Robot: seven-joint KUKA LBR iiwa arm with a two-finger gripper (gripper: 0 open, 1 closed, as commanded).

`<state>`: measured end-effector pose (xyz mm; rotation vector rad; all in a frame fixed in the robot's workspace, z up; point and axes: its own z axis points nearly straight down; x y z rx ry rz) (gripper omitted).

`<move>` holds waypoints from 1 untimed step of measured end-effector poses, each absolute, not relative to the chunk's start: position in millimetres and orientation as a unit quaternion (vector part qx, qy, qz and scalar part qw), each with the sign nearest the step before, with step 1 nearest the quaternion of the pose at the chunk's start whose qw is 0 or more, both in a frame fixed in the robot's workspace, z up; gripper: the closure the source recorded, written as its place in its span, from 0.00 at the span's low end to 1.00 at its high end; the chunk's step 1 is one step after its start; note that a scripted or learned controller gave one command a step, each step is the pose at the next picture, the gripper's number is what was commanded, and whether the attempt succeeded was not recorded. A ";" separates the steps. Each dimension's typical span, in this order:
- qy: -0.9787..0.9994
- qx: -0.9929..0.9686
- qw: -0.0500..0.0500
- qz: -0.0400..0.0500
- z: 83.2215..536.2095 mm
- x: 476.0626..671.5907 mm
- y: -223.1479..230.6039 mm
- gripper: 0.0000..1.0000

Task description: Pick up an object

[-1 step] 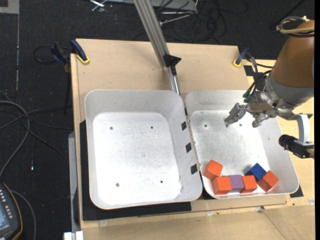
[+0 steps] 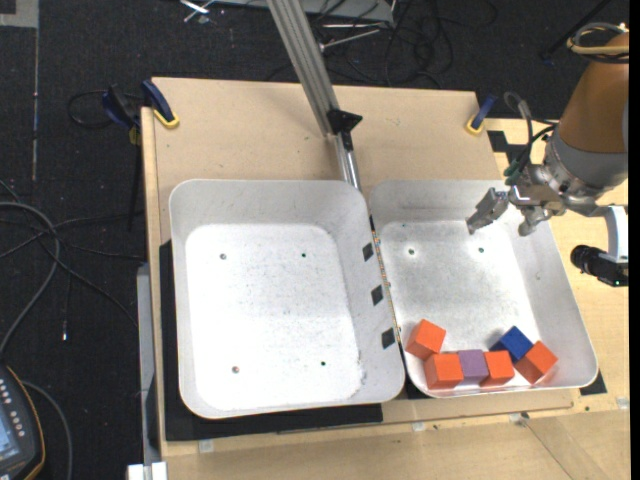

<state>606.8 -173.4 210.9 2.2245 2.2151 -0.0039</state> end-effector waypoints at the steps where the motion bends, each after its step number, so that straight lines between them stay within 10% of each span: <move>1: 0.709 0.706 -0.002 -0.001 117.0 632.8 -167.7 0.00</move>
